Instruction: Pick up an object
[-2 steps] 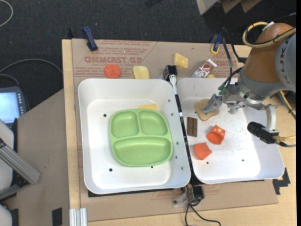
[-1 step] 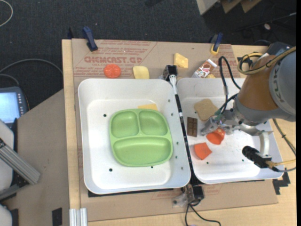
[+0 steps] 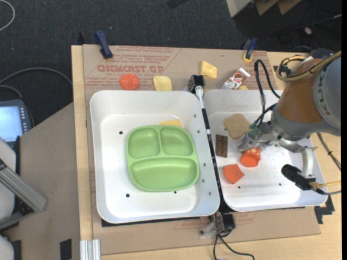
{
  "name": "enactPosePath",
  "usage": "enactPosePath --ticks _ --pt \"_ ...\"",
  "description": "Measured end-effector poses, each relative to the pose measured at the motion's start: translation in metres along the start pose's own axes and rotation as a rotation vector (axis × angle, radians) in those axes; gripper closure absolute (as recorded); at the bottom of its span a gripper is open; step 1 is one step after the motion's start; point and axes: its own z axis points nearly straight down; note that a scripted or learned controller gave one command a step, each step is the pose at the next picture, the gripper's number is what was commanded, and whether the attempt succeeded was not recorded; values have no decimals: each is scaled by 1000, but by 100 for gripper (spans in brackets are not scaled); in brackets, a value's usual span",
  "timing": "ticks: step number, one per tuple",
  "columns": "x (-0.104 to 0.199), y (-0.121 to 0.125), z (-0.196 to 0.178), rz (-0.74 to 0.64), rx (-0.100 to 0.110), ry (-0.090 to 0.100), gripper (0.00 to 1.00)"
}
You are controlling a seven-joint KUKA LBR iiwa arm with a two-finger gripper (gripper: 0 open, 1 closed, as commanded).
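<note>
In the right bin (image 3: 271, 196), the claw (image 3: 251, 143) hangs just above an orange cup (image 3: 250, 158); if its fingers are apart, I cannot tell.

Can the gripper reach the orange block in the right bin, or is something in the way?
Probably yes. The gripper is low in the right bin, and the orange block lies just beside it on open floor. The orange cup is close but not on top of the block.
</note>
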Motion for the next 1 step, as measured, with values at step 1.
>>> enactPosePath --ticks 1 --pt "84 21 -96 -11 -9 3 100"
